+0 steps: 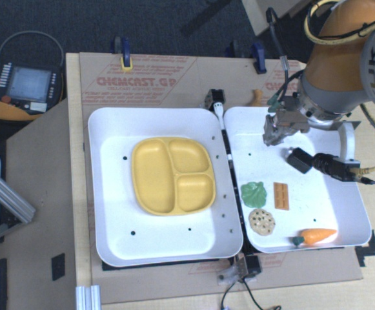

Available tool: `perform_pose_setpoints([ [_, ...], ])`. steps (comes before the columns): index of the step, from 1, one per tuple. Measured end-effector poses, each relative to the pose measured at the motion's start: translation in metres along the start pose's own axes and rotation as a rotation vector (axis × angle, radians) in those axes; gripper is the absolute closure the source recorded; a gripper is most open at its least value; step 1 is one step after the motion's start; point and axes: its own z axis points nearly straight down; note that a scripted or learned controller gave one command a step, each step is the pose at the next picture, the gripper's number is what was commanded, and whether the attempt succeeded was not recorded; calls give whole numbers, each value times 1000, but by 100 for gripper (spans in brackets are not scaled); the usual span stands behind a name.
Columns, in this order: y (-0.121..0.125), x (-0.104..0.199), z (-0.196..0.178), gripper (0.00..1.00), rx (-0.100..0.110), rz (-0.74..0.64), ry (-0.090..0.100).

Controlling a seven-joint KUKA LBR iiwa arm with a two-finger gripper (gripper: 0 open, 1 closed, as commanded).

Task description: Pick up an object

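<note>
**Four small pieces wait in the right bin as the arm hangs over its far end**

We see four small objects grouped at the near end of the right bin [348, 192]. A green leafy piece [253, 193], crinkled like lettuce, lies towards the bin's left wall. Just right of it, apart from it, sits a flat orange-brown cracker [281, 196], a narrow rectangle standing lengthwise. Nearer to us, just below the green piece, is a round pale cookie [262, 221] speckled with dark chips. At the near right corner lies an orange carrot [316, 236] on its side, its green stub pointing left and its tip pointing right.

The gripper [275, 133] hangs over the far part of the same bin, well apart from all four pieces. From this angle we cannot tell how its jaws stand, and we see nothing held in it. The grey arm with its orange band [345, 37] comes in from the far right, and a black block with cabling [316, 163] juts out beside the wrist, over the bin's middle.

The left bin [110, 192] holds a yellow divided plate [173, 174] with three compartments, one large on the left and two smaller on the right. Both bins rest side by side on a brown board [174, 76].
</note>
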Motion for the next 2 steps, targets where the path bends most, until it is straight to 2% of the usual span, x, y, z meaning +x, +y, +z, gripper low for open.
perform_pose_setpoints([
  [1, 18, 56, 10, 100, -3, 0, -1],
  [2, 20, 103, 8, 100, -3, 2, -2],
])
